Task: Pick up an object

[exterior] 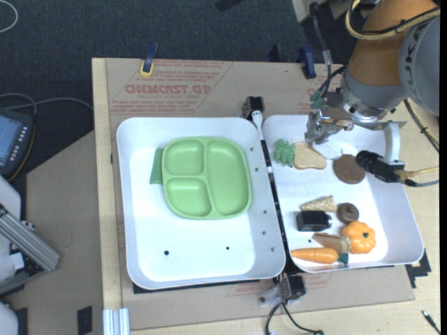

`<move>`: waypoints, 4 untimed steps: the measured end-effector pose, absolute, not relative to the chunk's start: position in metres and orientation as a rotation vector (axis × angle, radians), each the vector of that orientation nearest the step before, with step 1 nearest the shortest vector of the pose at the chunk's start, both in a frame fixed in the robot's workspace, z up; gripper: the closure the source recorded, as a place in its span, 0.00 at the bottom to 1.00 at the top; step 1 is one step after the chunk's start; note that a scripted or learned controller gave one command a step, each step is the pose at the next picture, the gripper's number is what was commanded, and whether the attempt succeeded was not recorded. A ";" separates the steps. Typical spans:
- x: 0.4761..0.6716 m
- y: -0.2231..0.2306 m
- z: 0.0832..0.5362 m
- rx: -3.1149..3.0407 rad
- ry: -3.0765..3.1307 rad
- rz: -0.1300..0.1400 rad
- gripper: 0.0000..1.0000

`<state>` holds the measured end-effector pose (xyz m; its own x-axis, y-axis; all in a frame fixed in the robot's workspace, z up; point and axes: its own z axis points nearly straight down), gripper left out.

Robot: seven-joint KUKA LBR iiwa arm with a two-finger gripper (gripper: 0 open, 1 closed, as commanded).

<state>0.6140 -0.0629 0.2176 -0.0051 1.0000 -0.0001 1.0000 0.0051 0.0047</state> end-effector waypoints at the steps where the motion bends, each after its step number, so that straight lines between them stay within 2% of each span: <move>1: 0.620 -0.045 0.218 2.217 2.222 0.003 1.00; 2: 0.622 -0.033 0.219 2.218 2.221 0.003 1.00; 3: 0.628 -0.049 0.218 2.221 2.218 0.002 1.00; 4: 0.631 -0.044 0.233 2.218 2.221 0.004 1.00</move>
